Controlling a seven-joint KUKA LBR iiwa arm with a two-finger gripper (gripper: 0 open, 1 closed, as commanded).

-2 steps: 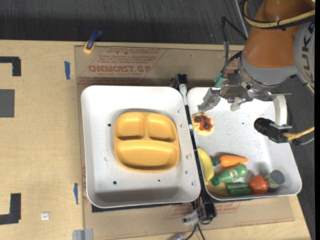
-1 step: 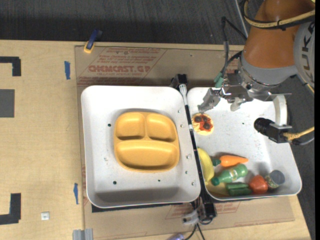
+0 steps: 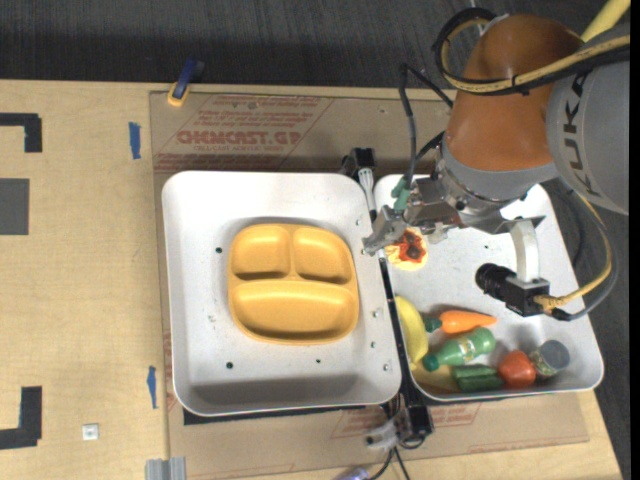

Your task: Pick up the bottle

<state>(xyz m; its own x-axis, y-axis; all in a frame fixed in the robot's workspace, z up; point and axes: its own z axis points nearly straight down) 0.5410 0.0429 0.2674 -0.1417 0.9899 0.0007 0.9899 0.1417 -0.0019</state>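
Tan cardboard bench [image 3: 80,268], dark carpet behind, two white bins [image 3: 190,298], end effector [image 3: 395,233] grip unclear, green bottle [image 3: 462,349]

**Hidden, cropped and indistinct regions, overhead view**

The arm [image 3: 520,98] is cut off by the top and right edges of the picture, and its bulk hides the far part of the right bin [image 3: 585,363]. The gripper [image 3: 392,230] lies partly beneath the wrist; the state of its fingers cannot be told. An orange and red object [image 3: 410,252] just beside it is too small to identify. In the near corner, the bottle [image 3: 462,348] overlaps neighbouring items, and a grey round object [image 3: 552,354] is indistinct. Cables [image 3: 385,443] at the bottom edge are cropped.
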